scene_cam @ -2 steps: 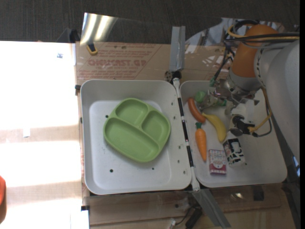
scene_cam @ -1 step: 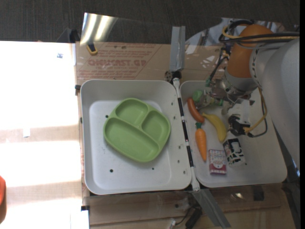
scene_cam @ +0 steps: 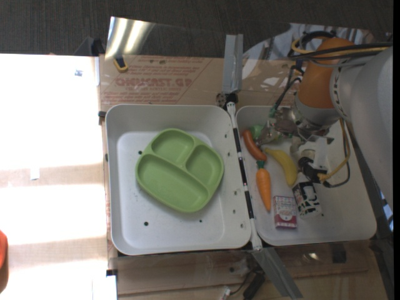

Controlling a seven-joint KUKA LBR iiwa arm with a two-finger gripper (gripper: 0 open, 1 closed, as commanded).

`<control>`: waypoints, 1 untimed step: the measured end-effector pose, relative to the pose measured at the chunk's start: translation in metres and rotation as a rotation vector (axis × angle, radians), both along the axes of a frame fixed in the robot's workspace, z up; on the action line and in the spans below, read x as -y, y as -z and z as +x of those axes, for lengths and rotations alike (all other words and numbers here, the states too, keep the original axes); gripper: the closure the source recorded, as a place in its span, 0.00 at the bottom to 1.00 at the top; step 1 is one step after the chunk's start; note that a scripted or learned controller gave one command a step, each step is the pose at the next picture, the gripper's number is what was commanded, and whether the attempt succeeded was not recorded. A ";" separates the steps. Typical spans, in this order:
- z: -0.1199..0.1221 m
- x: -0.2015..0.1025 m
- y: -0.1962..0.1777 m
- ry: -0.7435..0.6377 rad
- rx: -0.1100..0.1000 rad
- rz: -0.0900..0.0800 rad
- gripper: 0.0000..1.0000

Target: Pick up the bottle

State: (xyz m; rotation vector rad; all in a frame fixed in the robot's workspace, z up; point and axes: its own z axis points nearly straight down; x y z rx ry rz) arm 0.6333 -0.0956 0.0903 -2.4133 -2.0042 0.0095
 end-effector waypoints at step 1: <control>0.000 0.002 -0.009 0.003 0.002 -0.001 1.00</control>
